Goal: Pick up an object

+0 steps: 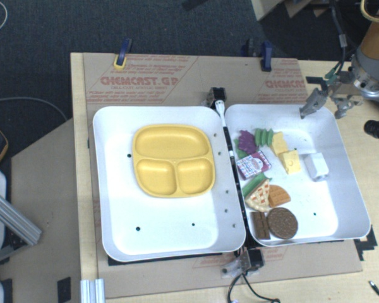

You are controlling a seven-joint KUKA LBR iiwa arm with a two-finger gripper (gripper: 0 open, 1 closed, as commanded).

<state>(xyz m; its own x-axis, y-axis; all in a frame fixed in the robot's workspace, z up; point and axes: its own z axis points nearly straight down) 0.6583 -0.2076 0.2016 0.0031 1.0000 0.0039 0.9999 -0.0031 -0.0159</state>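
My gripper (326, 104) hangs open over the far right corner of the right bin (341, 194), with nothing between its fingers. Below it and to the left lie small toy foods: a purple grape bunch (246, 142), green beans (263, 136), two yellow cheese pieces (287, 155), a white block (315, 166), a small milk carton (252, 165), a pizza slice (260, 197), a round brown cookie (282, 223) and a brown bar (259, 225). The nearest item, the cheese, is well short of the fingers.
The left bin (114, 219) holds a yellow three-compartment plate (174, 160). A black divider strip (227, 156) runs between the bins. Clamps (120, 54) sit at the bench's far edge.
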